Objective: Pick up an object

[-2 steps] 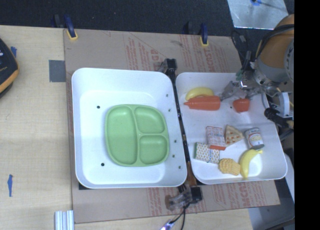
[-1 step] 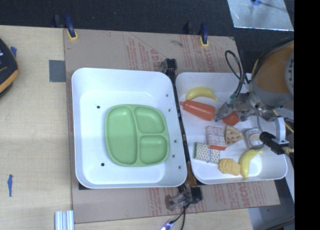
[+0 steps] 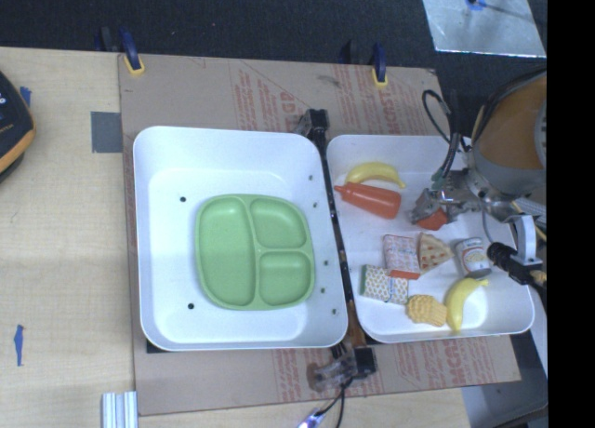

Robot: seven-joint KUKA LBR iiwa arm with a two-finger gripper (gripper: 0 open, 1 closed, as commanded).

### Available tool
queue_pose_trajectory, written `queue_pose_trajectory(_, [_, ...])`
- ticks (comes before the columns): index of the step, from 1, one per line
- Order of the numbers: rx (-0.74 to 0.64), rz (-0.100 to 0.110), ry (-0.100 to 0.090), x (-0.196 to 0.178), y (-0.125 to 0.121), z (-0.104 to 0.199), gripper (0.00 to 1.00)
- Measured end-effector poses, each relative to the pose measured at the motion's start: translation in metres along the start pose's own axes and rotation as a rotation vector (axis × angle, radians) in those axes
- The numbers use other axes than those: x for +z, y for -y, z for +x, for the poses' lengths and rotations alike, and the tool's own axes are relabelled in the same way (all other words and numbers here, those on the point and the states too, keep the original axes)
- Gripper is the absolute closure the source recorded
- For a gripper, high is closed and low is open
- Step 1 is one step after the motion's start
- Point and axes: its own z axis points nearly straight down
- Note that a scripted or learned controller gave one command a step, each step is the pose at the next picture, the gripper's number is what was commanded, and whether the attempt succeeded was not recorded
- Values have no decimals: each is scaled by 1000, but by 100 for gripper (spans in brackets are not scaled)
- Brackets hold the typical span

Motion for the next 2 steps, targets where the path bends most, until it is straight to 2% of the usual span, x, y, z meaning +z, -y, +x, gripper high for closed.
queue_pose_trajectory(1, [1,-3,0,10,-28,52,100])
queue_pose_trajectory(2, [4,-4,-1,-140,48,47,100])
